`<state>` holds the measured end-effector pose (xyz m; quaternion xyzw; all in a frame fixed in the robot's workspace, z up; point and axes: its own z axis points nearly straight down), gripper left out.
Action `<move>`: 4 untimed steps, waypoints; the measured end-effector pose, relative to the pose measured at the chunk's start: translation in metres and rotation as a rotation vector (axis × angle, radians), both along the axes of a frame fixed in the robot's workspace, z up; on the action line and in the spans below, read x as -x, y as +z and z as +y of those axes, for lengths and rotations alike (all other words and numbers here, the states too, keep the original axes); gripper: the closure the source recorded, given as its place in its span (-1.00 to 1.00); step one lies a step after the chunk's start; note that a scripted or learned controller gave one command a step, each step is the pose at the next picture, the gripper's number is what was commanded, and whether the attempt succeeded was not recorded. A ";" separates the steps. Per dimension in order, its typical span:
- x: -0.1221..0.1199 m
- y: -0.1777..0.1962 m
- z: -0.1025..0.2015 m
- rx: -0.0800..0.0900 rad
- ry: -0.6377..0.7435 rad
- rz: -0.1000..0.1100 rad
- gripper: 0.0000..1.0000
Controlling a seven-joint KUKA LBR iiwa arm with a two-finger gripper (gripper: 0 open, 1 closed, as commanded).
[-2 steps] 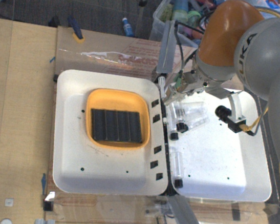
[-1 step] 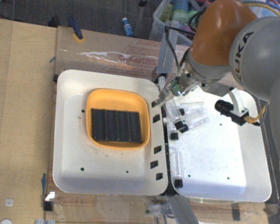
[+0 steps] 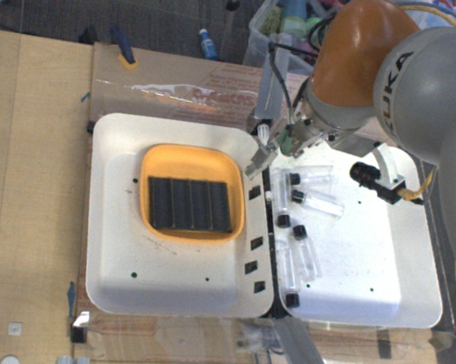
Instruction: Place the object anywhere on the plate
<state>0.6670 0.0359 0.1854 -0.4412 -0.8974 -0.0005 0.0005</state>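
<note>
An orange plate [image 3: 156, 163] with rounded corners lies in the left bin [image 3: 108, 253]. A black ridged rectangular block [image 3: 189, 205] rests flat on the plate, filling most of its floor. My gripper [image 3: 264, 150] hangs over the seam between the two bins near their far edge, just beyond the plate's upper right corner. It is apart from the block, and I see nothing in it.
Several clear tubes with black caps [image 3: 299, 229] lie along the left side of the right bin [image 3: 376, 265]. My arm's big grey and orange wrist [image 3: 364, 53] looms over the far right. A crate of coloured items [image 3: 298, 10] stands behind the bins.
</note>
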 end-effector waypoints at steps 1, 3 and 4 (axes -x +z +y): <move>-0.001 0.011 -0.001 -0.002 -0.003 -0.005 1.00; 0.004 0.056 -0.051 0.002 0.082 -0.007 -1.00; 0.003 0.067 -0.052 0.000 0.079 -0.014 1.00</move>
